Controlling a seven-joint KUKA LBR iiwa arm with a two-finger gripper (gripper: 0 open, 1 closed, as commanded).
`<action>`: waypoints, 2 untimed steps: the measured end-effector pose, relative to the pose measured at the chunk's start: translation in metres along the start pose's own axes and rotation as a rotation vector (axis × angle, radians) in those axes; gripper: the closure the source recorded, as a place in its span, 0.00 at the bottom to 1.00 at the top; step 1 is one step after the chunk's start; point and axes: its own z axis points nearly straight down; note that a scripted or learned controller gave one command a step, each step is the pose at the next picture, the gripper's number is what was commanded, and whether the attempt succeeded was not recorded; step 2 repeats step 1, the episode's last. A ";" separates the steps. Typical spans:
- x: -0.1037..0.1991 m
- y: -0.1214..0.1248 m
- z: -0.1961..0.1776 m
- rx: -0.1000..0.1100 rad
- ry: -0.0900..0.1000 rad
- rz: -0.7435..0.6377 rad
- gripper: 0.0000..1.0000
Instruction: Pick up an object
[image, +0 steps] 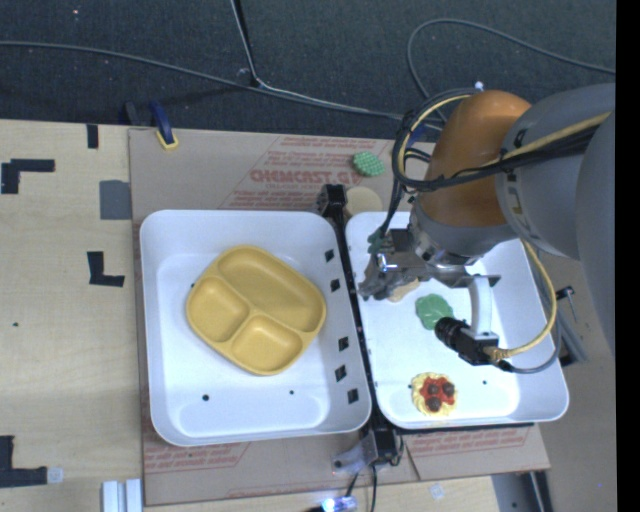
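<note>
The claw (385, 282) hangs low over the near-left part of the right bin (540, 400), close to the divider between the two bins, and whether it is open or closed cannot be told because the arm's wrist hides it from above. Just to its right a pale tan piece (404, 291) pokes out beside it, a green object (433, 309) lies a little further right, and a small pizza-like toy (434, 392) sits well below it. Far to its left, a yellow divided plate (256, 309) rests in the left bin (170, 400).
</note>
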 end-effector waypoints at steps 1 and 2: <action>0.060 -0.008 -0.003 0.000 0.000 -0.001 1.00; 0.060 -0.008 -0.003 0.000 0.000 -0.001 1.00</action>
